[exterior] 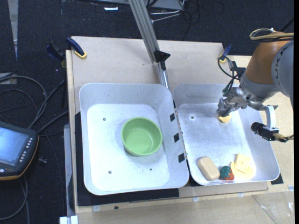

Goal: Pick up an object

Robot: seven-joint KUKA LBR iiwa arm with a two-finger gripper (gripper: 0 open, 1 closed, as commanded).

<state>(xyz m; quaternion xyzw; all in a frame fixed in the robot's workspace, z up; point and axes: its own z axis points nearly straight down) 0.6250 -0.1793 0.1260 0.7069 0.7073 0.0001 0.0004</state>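
Observation:
My gripper (pixel 225 113) is down in the right bin (pixel 205 129), near its far right part, directly over a small yellowish object (pixel 225 119) that peeks out just below the fingers. Whether that piece sits between the fingers is hidden by the gripper body. At the bin's near edge lie a tan oblong block (pixel 208 167), a small red and green piece (pixel 226 173) and a pale yellow crumpled item (pixel 243 166). A green bowl (pixel 141 136) stands upright in the middle of the left bin (pixel 103 125).
A slanted metal pole (pixel 148 31) runs down to the divide between the two bins. Black clips (pixel 176 136) sit along that shared edge. A black cable end (pixel 262 130) hangs off the arm above the right bin's right side.

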